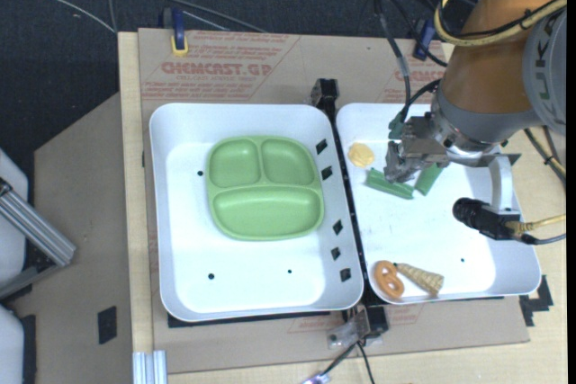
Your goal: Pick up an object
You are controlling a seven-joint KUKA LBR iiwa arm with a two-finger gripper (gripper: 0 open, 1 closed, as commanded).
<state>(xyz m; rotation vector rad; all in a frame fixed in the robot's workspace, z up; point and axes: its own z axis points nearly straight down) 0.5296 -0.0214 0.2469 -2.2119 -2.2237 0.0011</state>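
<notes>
The claw (402, 165) hangs low over the right bin (468, 279), and its fingers point down at the green pieces (407, 184), which lie just under and beside the tips. The view is poor there, so I cannot tell if the claw is spread or pressed together. A small yellow disc (361, 155) lies near it, to the left. The orange ring (389, 281) and tan cone (421, 278) lie well below. Far to the left, a green divided plate (265, 189) sits in the left bin (180, 265).
</notes>
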